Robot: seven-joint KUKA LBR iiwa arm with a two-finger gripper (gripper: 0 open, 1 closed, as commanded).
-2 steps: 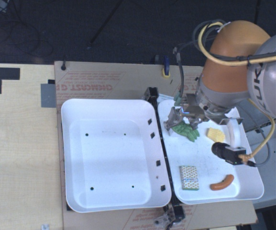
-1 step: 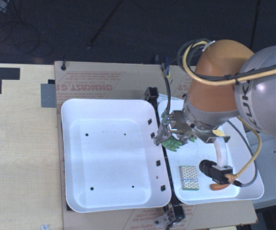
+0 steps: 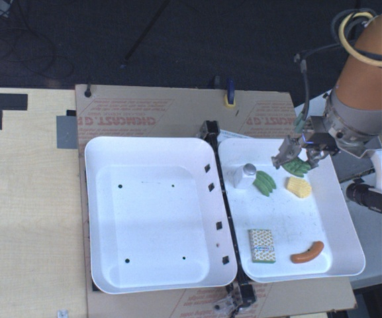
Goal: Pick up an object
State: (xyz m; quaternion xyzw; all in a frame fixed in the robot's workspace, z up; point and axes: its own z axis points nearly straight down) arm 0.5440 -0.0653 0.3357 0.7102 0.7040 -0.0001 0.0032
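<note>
One gripper [image 3: 299, 155] hangs over the right bin [image 3: 345, 244], its fingers closed on a green leafy toy [image 3: 298, 167]. Just beside it lies a yellow block [image 3: 299, 187]; farther off, a green pod [image 3: 265, 182], a white cup [image 3: 248, 173], a patterned box [image 3: 262, 245] and a sausage [image 3: 307, 252].

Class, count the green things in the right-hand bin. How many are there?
2. One green thing lies beside the small grey cup; another green thing sits under the gripper, partly hidden. More may be hidden there.
</note>
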